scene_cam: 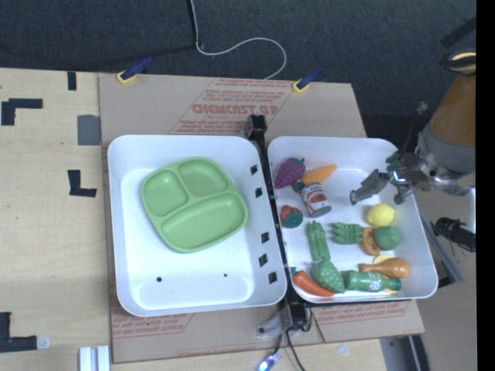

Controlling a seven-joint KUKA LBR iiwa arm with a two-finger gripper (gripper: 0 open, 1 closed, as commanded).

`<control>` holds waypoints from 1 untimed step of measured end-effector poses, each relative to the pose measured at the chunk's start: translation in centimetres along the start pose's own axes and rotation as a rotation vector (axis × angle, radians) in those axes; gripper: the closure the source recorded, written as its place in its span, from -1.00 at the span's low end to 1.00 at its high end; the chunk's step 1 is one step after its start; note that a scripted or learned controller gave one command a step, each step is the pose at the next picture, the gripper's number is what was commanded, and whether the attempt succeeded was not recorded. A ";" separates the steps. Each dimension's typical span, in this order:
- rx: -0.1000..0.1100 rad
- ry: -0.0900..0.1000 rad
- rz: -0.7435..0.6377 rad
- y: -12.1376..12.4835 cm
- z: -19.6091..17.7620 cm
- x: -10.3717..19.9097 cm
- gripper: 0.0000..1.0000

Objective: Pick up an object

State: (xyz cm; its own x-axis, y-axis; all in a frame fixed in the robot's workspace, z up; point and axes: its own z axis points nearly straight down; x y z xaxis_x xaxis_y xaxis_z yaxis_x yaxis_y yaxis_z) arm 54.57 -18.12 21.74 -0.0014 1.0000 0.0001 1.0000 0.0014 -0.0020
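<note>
Left bin (pixel 124 230): shallow white tray sitting on a cardboard sheet (pixel 232 107). Only thing inside is a green divided plate (pixel 193 204), three sections, lying flat toward the far left part of the bin.

Divider: the two bins touch along a seam with black clips (pixel 267 230) running near to far.

Right bin (pixel 352 147): this is where all the pickable toy food is, pretty crowded.
- far left corner: purple grape bunch (pixel 289 171), with an orange carrot (pixel 320 173) just to its right
- just nearer than those: a small red and white can (pixel 315 198), tilted
- left side, by the seam: a little reddish and dark green round piece (pixel 291 217), can't tell what it is
- middle: a green corn cob or pickle (pixel 318 240) lying near-to-far, plus a green leafy piece (pixel 349 233) beside it
- right: yellow lemon (pixel 380 215), and a green and orange item (pixel 384 239) touching it on the near side
- near edge: another carrot (pixel 309 284), a green bottle (pixel 371 282) on its side, a tan-orange piece (pixel 389 267) just past it

Gripper (pixel 384 188): comes in from the right, hovering over the far right part of the right bin, just beyond the lemon. Fingers are spread wide with nothing between them.

Arm (pixel 456 122): grey with the orange band, at the right edge.
</note>
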 end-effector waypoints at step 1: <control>-0.004 0.002 -0.006 -3.7 -7.0 7.2 -1.00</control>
State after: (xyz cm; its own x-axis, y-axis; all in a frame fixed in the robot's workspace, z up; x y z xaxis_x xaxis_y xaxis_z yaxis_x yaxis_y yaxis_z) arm 50.87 -10.88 28.79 -0.0079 1.0000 0.0017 1.0000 0.0079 0.0023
